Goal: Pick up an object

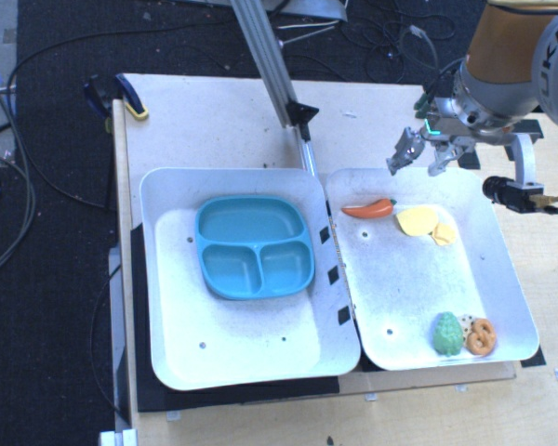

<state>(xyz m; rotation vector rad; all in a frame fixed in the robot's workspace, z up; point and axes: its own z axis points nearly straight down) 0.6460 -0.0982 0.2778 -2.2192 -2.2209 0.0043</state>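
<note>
We saw two white bins: the left bin [167, 342] carried a sky-blue divided tray [256, 247], the right bin [418, 286] an orange-red carrot [367, 209], pale yellow pieces [422, 223], a green lump [447, 334] and a brown pretzel [481, 336]. The arm [516, 35] was grey with an orange band, the gripper [426, 153] grey metal showing a teal glint, the bench [214, 119] cream.

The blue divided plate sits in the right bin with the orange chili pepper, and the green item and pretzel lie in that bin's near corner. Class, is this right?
Not quite. The camera view shows the blue divided plate in the left bin, alone. The orange chili pepper, green item and pretzel are in the right bin as stated.
</note>
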